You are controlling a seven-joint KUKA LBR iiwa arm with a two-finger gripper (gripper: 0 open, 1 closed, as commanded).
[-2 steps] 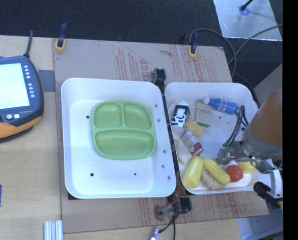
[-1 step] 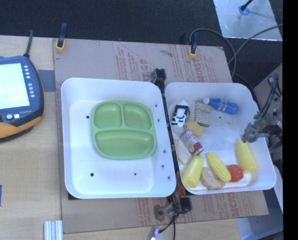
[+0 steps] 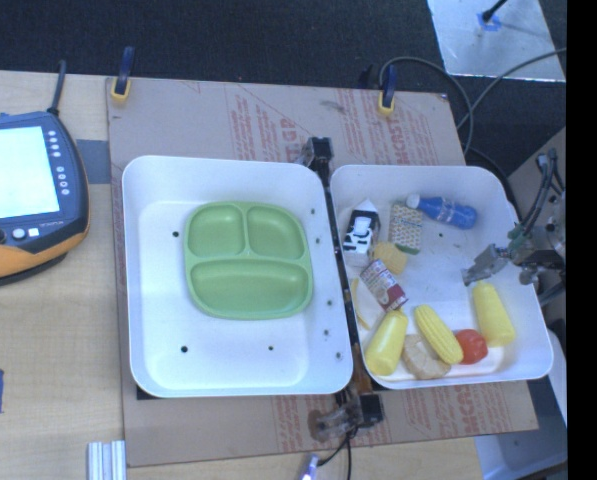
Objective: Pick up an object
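The right bin (image 3: 433, 176) holds several small items: a blue bottle (image 3: 446, 211), a speckled packet (image 3: 408, 228), a black-and-white toy car (image 3: 359, 233), a red-labelled can (image 3: 382, 284), a yellow bottle (image 3: 386, 341), a corn cob (image 3: 438, 333), a red tomato (image 3: 470, 346) and a yellow banana-like piece (image 3: 493, 313). My gripper (image 3: 504, 266) hangs at this bin's right side, just above the yellow piece and apart from it. Its fingers are spread, with bare bin floor between them. It is open and holds nothing.
The left bin (image 3: 158, 368) holds a green divided plate (image 3: 248, 260). A teach pendant (image 3: 23, 193) with a screen lies at the bench's left edge. Clamps (image 3: 121, 86) and a black cable (image 3: 458, 88) sit at the back of the cardboard.
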